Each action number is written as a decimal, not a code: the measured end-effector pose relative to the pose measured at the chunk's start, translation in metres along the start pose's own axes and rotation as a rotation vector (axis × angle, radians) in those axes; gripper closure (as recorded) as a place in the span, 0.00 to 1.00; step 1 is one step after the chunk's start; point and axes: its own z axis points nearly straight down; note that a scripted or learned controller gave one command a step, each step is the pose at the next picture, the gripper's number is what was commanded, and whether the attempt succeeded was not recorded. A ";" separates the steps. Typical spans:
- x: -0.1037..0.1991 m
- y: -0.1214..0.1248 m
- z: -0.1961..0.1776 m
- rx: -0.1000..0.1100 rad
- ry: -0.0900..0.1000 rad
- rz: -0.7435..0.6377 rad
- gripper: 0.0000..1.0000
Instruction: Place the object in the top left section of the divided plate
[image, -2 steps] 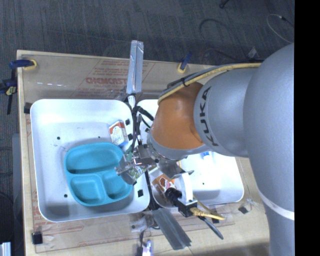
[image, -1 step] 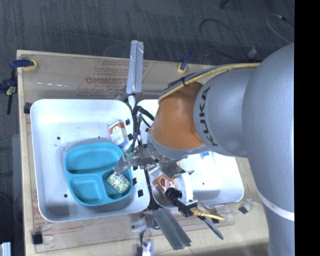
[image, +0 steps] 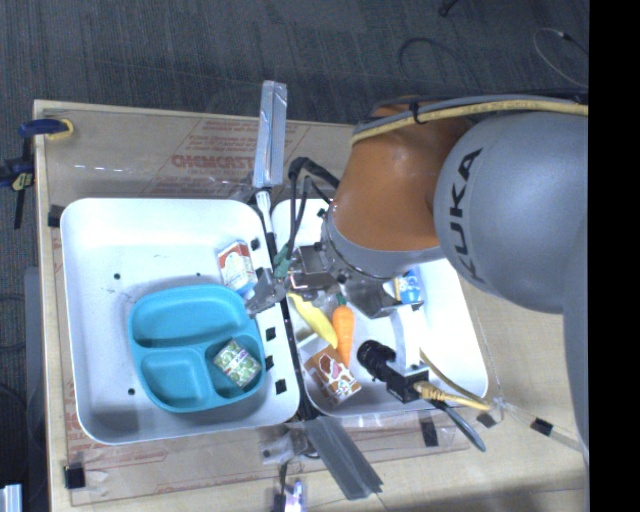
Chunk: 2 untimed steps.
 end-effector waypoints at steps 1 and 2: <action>-0.069 -0.011 0.024 0.001 0.000 -0.025 0.00; -0.068 -0.011 -0.058 -0.001 0.001 0.028 0.00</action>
